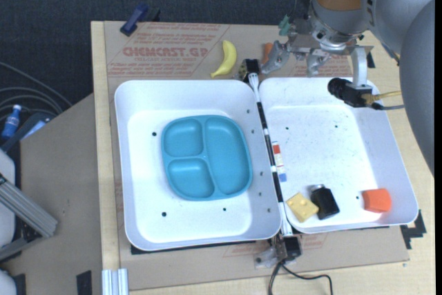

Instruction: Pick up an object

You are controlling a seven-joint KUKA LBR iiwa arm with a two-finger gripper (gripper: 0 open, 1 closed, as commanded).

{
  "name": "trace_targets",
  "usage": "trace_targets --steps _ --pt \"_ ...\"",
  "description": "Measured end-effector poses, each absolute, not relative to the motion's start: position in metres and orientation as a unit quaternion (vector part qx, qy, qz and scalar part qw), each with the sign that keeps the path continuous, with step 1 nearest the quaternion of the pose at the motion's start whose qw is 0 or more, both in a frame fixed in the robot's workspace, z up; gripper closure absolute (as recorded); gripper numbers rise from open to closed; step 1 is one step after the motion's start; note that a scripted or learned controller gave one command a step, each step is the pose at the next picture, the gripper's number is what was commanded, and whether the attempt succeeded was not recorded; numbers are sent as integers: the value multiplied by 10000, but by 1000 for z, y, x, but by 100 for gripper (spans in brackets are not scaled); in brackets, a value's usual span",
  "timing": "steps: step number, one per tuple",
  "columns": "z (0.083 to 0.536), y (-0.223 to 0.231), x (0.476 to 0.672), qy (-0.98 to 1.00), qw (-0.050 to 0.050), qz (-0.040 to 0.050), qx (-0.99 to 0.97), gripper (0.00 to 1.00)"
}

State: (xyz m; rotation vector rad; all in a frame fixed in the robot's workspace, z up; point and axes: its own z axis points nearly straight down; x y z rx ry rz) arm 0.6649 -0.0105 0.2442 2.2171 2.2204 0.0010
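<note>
Orange block [376,200], black piece [324,202] and yellow wedge [302,206] lie along the right bin's [324,141] near edge. Gripper [314,52] hovers beyond that bin's far edge, holding nothing visible; its opening cannot be judged. All three objects lie toward the near edge from it.

1. A pale cardboard-topped bench [173,45], printed with red lettering, carries two shallow white plastic bins side by side: the left bin [131,148] and the right bin [394,148].
2. A yellow toy banana [225,59] lies on the cardboard just behind the left bin.
</note>
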Motion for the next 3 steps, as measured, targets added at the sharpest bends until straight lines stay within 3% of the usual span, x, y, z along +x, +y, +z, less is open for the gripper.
trace_targets --steps 1,2,3 --pt "184 -47 627 7069 -6 -8 7073 0" --pt "84 -94 659 7067 -7 -9 7075 0" --pt "95 -93 660 7074 9 0 7069 100"
